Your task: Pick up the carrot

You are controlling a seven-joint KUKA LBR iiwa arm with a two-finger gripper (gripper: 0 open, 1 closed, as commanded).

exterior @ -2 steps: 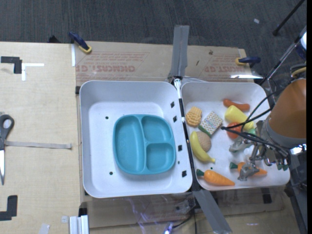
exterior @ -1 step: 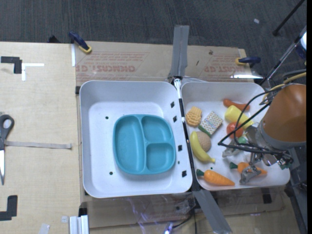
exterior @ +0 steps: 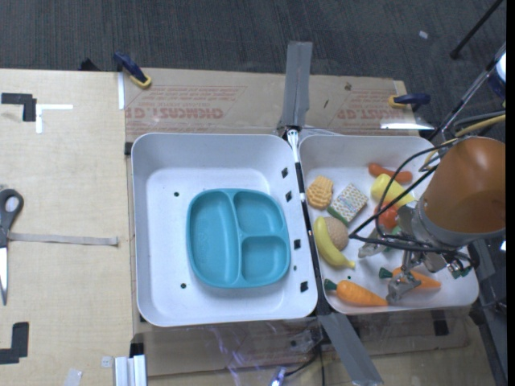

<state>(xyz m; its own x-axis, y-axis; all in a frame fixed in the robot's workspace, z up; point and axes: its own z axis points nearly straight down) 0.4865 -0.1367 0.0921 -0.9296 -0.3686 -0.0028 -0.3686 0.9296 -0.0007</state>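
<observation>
The carrot (exterior: pixel 359 294) is orange with a green top at its left end. It lies along the front wall of the right bin (exterior: pixel 354 158), pointing right. My gripper (exterior: pixel 406 283) hangs low over the front right part of that bin, just right of the carrot's tip. A second small orange piece (exterior: pixel 425 280) lies right by the gripper; whether they touch is unclear. The orange wrist band (exterior: pixel 471 185) and cables hide the bin floor behind the gripper.
The right bin also holds a yellow banana (exterior: pixel 329 245), a tan lump (exterior: pixel 339 236), a waffle-like piece (exterior: pixel 320 191), a cracker (exterior: pixel 348 202), a yellow pepper (exterior: pixel 385 188) and red pieces (exterior: pixel 388 170). A teal divided plate (exterior: pixel 239 238) lies in the left bin (exterior: pixel 153 215).
</observation>
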